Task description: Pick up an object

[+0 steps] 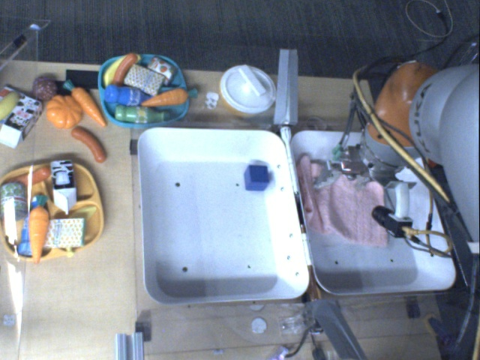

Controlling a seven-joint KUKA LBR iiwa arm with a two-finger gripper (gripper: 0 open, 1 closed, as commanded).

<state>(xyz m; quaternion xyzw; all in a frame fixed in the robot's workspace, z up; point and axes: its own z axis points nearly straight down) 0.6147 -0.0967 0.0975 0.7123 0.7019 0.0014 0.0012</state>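
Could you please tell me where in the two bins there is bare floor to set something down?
The left bin is mostly bare: only a blue cube sits near its upper right corner, so everything left of and below it is free. The right bin is crowded by the pink cloth and the gripper; only its lower strip is bare.

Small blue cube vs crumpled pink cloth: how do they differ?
The small blue cube is rigid and compact; the crumpled pink cloth is limp and spreads far wider. The cube sits alone in the left white bin; the cloth lies in the right white bin, beneath the arm. Both rest on bin floors.
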